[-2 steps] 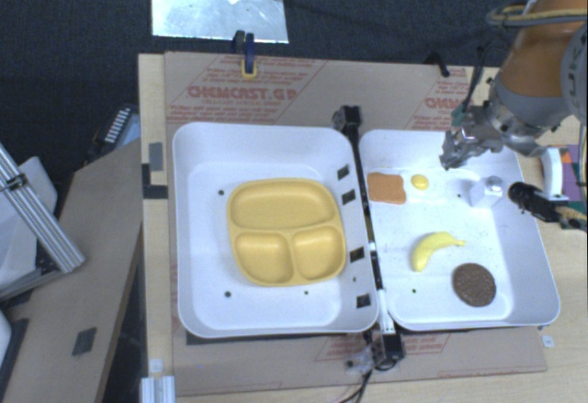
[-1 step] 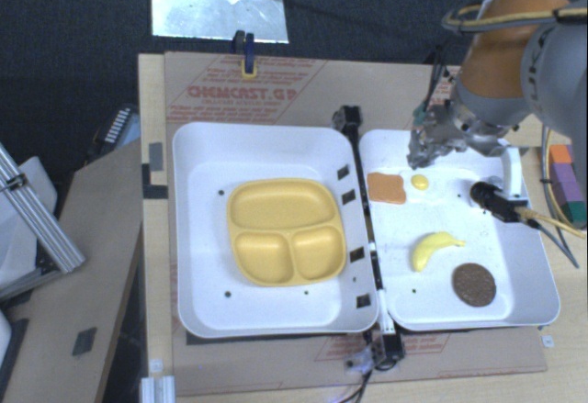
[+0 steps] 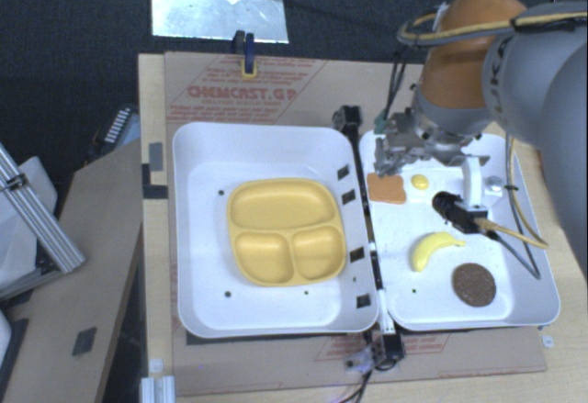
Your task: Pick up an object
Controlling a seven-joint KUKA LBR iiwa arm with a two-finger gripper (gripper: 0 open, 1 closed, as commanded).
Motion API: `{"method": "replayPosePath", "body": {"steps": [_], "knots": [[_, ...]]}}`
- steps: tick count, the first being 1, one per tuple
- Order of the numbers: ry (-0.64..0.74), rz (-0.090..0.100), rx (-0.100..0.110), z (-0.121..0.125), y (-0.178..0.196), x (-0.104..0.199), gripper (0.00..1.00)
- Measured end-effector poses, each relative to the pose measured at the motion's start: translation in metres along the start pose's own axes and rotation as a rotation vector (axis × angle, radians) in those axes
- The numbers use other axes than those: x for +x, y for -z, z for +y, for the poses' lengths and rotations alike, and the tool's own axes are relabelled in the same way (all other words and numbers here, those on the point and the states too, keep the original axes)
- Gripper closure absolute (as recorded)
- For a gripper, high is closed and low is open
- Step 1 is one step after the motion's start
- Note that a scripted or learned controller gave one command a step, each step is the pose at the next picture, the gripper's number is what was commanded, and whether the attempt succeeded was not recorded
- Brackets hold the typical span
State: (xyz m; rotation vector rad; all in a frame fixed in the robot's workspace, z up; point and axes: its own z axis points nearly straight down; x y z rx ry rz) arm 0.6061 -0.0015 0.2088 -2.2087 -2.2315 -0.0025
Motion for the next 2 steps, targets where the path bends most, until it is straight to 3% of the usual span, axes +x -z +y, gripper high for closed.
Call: {"method": "replayPosePath", "body": {"steps": [2], "knots": [[0.000,0.001,-0.003,-0.015,0.021,0.095,1.00]]}}
